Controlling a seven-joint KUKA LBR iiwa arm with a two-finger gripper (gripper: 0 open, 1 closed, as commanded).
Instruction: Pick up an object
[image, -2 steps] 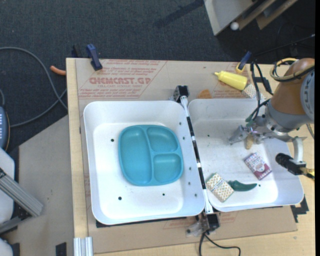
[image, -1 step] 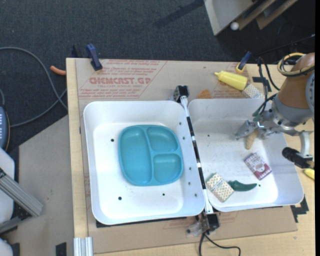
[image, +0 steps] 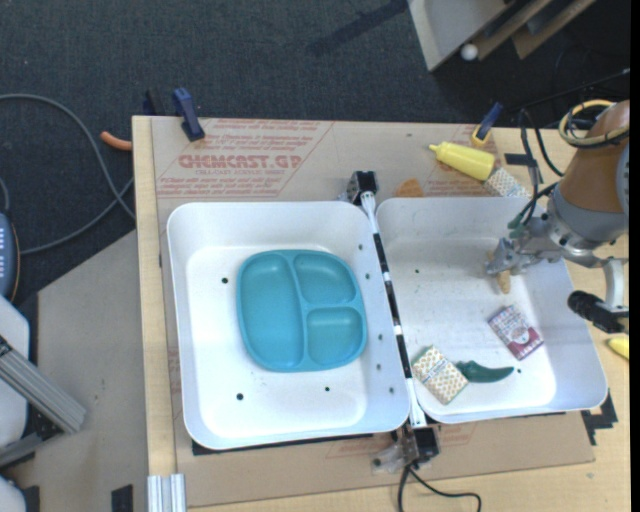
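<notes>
Gripper (image: 505, 262), aperture undeterminable, lowered into right bin (image: 440, 225) at its 2 o'clock, tip over small tan item (image: 504, 285), contact unclear; patterned packet (image: 515, 331), green pepper-shaped toy (image: 487, 372) and checkered block (image: 440, 375) lie loose toward 5 o'clock, presumably as candidates; teal divided plate (image: 301, 307) centres left bin (image: 200, 250).

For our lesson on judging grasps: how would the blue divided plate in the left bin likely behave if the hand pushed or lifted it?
The plate looks like moulded plastic, so probably stiff and light for its size. It lies flat in the left bin, so a push would likely slide it, not tip or roll it. Its low rim probably gives two fingers little to pinch.
</notes>
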